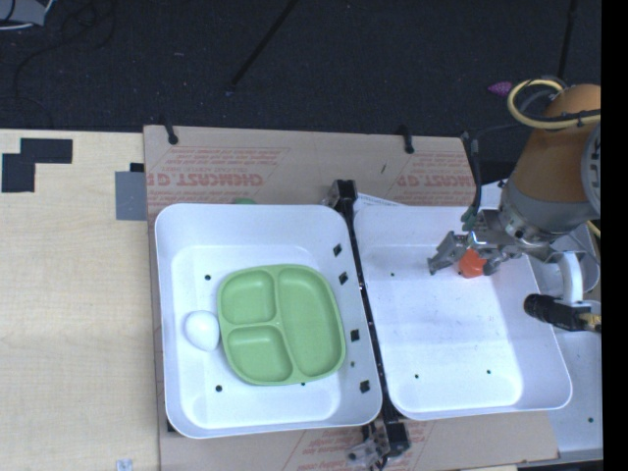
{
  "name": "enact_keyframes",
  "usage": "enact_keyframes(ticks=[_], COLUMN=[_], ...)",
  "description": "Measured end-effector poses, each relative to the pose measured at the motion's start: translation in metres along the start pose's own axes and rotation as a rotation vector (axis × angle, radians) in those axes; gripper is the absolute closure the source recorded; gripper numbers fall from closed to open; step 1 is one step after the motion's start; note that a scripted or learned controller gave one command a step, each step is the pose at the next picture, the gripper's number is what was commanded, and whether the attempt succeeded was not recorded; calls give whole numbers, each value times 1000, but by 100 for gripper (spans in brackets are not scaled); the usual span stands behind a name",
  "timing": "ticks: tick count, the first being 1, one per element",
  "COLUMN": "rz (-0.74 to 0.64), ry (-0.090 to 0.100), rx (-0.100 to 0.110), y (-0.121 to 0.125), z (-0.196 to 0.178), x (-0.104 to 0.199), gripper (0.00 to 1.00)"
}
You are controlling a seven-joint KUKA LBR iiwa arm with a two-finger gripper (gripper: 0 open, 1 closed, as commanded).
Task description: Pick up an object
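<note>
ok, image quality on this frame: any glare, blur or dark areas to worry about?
Camera view: even light; the white bins are bright but not blown out, and the green divided plate and white egg-shaped object are sharp. The gripper and small orange object look soft. The floor beyond the bench is very dark.

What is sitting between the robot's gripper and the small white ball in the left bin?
The green three-compartment plastic tray and the black divider between the two bins lie along that path. The gripper is over the right white bin, next to a small orange object; the small white ball rests against the tray's left edge.
</note>
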State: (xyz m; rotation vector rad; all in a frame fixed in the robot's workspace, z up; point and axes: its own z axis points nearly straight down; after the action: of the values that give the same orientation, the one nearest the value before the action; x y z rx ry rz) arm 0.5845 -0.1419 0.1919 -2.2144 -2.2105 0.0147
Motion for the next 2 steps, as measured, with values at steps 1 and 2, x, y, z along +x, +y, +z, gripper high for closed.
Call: enact_keyframes(ticks=[1, 2], rz=[-2, -2], ry=[-2, -1], rx=[-14, -10], y=[3, 3], z=[-8, 36], x=[0, 5], gripper=[0, 0])
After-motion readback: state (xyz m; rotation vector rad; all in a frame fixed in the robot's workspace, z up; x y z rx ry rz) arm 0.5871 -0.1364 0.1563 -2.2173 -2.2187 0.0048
